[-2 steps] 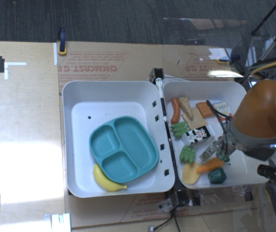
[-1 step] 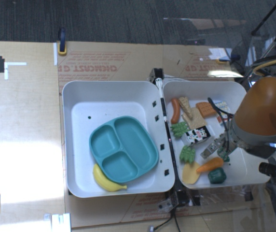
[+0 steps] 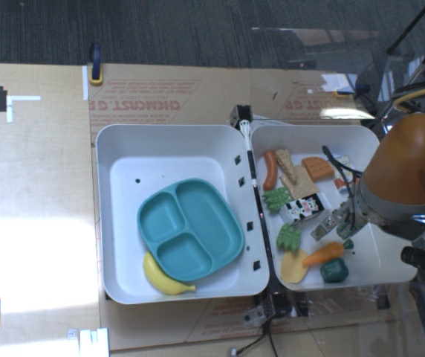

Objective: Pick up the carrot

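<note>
The carrot [image 3: 324, 254] is small and orange. It lies near the front of the right bin [image 3: 391, 274], tilted with its thick end to the right. My gripper [image 3: 336, 227] hangs just behind and above it, close to its upper end, and nothing shows in its grasp. The grey arm with its orange band [image 3: 406, 162] comes in from the right and covers the bin's right side.
Around the carrot lie a dark green block [image 3: 334, 271], a yellow slice [image 3: 294, 266] and a green leafy piece [image 3: 288, 237]. Further back are a black-and-white piece [image 3: 303, 207], a sausage [image 3: 270, 169], bread [image 3: 287, 171] and an orange cracker [image 3: 318, 168]. The left bin [image 3: 116, 199] holds a teal divided plate [image 3: 190, 227] and a banana [image 3: 164, 275].
</note>
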Controlling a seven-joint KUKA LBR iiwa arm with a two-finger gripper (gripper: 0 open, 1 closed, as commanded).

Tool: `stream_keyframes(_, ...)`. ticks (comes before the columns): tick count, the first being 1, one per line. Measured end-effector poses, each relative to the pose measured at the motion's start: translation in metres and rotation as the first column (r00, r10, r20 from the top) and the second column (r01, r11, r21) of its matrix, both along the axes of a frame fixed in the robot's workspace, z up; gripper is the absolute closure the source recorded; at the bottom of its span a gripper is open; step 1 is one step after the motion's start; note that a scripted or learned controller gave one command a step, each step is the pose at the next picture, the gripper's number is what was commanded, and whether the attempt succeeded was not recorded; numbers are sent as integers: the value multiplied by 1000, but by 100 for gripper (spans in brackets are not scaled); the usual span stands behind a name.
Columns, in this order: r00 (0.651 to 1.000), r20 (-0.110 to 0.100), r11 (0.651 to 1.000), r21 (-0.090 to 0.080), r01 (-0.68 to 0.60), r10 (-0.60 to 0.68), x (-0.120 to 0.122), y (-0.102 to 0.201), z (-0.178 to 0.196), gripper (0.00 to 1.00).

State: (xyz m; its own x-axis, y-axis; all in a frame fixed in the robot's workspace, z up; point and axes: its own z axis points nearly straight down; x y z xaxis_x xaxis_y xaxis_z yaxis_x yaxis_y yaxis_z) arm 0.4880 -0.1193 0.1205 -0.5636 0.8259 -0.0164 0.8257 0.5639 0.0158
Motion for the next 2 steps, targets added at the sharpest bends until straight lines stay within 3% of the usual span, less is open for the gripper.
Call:
stream_keyframes(1, 1000, 0, 1000, 0, 0, 0, 0, 0, 0, 0)
stream_keyframes(2, 981, -22, 981, 5, 194, -194, -10, 6, -28, 0)
